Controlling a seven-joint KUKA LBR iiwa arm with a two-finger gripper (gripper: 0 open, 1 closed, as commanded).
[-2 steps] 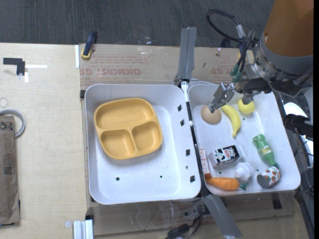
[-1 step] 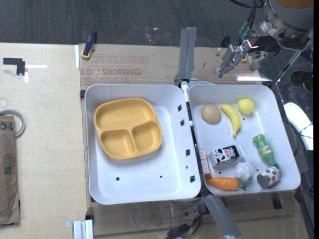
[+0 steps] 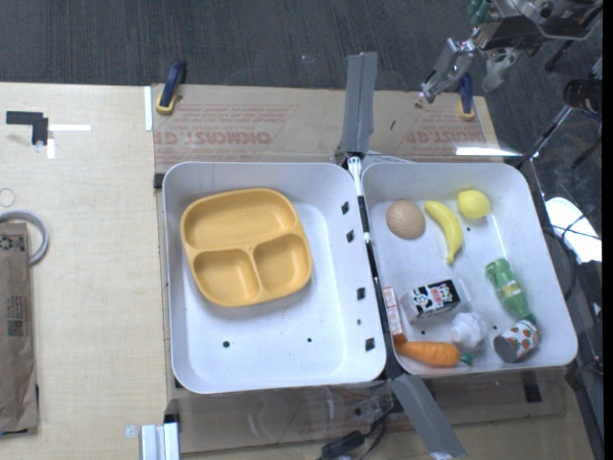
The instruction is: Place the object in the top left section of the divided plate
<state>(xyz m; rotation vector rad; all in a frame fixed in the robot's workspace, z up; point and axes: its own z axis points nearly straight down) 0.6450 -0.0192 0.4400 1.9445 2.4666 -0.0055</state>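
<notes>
Pale wood bench [image 3: 86, 257] under dark carpet carries a cardboard sheet [image 3: 259, 123] and two shallow white bins with rounded corners, hinged side by side along a grey bar [image 3: 361, 94]. Inside the left bin [image 3: 278, 362] lies the plate [image 3: 247, 245], a smooth matte yellow tray with rounded edges, split into one long section across the top and two smaller ones below; all three sit bare, and nothing blocks them. Right bin [image 3: 546, 257] holds the loose items: a tan egg [image 3: 406, 219] near its upper left, a curved yellow banana [image 3: 446, 228] just beside it, a round lemon [image 3: 473, 203] by the banana's top end, a green bottle [image 3: 507, 288] lying tilted by the right wall, a small black-and-white carton [image 3: 434, 299] in the middle, a crumpled white wad [image 3: 468, 329], an orange carrot [image 3: 430, 354] along the bottom edge, and a patterned cup [image 3: 518, 340] tipped in the lower right corner. Blue clamps [image 3: 171, 86] pin the cardboard at its far corners. Gripper [image 3: 433, 86] hangs high above the bench beyond the right bin's far edge, well apart from every item, its thin metal fingers slightly parted with nothing between them
</notes>
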